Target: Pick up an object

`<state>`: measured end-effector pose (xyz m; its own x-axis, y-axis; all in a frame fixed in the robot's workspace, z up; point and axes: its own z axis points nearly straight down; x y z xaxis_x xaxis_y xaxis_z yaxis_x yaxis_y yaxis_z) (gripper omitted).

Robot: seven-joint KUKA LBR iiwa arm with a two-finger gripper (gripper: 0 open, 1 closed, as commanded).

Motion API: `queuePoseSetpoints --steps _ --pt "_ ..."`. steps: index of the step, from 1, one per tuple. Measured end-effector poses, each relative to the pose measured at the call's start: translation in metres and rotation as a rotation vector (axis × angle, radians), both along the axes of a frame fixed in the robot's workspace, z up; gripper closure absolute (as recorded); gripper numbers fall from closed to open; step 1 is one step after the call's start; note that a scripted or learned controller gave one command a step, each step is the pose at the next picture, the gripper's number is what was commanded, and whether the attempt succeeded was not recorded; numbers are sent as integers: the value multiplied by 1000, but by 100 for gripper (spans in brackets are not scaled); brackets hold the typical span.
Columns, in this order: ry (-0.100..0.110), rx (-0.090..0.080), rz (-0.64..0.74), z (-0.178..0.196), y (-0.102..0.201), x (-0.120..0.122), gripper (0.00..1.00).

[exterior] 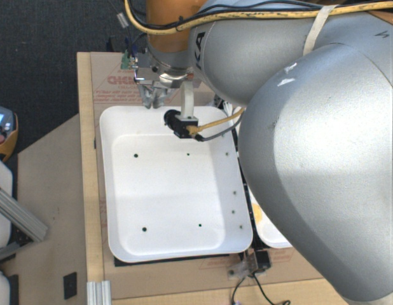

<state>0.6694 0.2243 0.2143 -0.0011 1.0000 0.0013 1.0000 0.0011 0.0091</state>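
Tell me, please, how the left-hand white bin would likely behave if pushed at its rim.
The white bin looks shallow and thin-walled, so its rim would probably flex. Being low and wide on the flat brown board, it would likely slide rather than tip.

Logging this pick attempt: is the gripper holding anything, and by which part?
It cannot be told. The gripper hangs over the far rim of the left bin, and no object shows between its fingers from this slant.
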Motion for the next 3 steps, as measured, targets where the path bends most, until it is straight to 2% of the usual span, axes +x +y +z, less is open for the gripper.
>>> queuePoseSetpoints --steps 1,2,3 --pt "19 -3 -2 -36 0 -68 100" --pt "0 0 0 9 0 0 100" --pt "18 -4 -3 -28 -27 -55 100"
